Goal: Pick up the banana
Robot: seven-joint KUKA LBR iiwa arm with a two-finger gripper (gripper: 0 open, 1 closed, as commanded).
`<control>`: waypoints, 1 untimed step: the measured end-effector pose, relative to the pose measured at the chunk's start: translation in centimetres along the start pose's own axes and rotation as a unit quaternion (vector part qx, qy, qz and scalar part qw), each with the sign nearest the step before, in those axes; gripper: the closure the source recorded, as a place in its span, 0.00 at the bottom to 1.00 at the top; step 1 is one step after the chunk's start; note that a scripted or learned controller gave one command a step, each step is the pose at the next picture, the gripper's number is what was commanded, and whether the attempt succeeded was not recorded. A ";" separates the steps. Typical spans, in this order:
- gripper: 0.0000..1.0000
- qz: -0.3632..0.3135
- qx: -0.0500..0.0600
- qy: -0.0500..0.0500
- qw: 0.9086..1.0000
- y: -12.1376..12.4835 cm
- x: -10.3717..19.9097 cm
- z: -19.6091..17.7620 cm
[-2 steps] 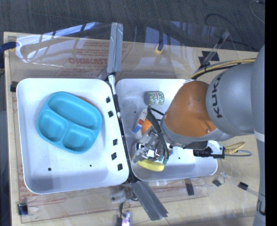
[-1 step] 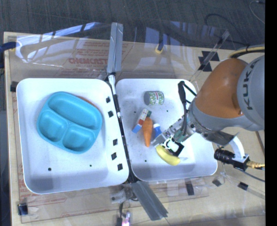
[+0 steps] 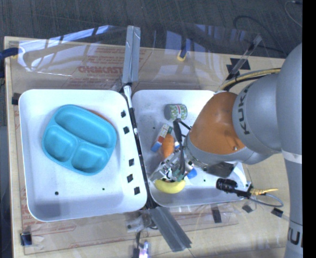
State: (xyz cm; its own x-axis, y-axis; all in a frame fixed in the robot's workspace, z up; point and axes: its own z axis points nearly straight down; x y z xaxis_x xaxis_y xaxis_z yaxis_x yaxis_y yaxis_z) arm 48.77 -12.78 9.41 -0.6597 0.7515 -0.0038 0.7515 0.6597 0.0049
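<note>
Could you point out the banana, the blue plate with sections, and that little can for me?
banana [image 3: 170, 186]: camera view, on its yellow curved middle.
blue plate [image 3: 80, 138]: camera view, on the ridge between its compartments.
can [image 3: 176, 111]: camera view, on its side, lying in the right bin.

Blue tray [image 3: 80, 139] in left bin [image 3: 34, 198], arm [image 3: 238, 128] over banana [image 3: 170, 186]

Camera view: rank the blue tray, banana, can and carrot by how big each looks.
1. Blue tray, by far the largest.
2. Banana, though the gripper hides part of it.
3. Carrot and can look alike in size; the arm partly covers the carrot, so no ranking between them.
</note>
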 end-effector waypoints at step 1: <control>0.00 0.003 0.002 -0.003 1.000 -0.4 -0.3 0.0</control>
State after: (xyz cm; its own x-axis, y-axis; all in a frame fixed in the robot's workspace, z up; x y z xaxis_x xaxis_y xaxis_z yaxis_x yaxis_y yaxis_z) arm 48.67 -13.25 9.39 -0.6552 0.7554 -0.0097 0.7554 0.6553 0.0012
